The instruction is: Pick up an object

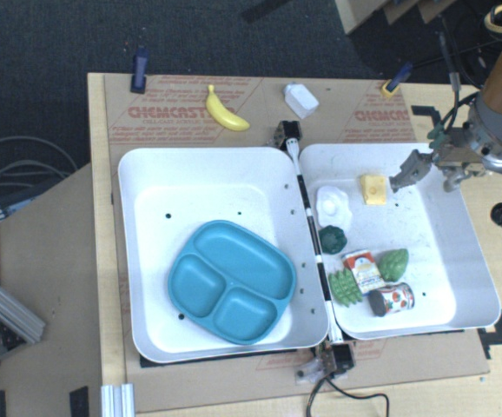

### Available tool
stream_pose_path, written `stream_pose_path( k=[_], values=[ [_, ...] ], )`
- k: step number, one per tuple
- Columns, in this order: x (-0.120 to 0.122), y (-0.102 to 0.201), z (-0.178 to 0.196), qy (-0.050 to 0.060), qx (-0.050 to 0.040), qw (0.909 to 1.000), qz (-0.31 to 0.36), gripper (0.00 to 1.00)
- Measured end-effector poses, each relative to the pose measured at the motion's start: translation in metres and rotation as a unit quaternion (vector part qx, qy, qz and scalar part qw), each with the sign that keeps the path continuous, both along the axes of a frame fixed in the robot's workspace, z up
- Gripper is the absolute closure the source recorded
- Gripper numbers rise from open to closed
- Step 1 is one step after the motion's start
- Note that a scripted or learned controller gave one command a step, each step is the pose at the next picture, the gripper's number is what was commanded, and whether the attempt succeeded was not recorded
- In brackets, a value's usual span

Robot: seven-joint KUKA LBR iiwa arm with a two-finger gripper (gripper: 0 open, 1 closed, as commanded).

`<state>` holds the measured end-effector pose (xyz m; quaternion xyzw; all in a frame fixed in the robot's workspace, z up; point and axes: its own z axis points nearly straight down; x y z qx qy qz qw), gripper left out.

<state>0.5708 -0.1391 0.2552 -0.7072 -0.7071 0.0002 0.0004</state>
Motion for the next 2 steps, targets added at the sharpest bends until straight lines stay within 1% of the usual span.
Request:
stream_pose_path(
  k=[1,2],
  values=[
    [-0.077,-0.028,-0.137,0.001,0.0002,1.0,-0.001,0.0],
    [-0.069,0.001,-0.168,-0.002,-0.0008,1.0,0.0,0.0]
  ],
)
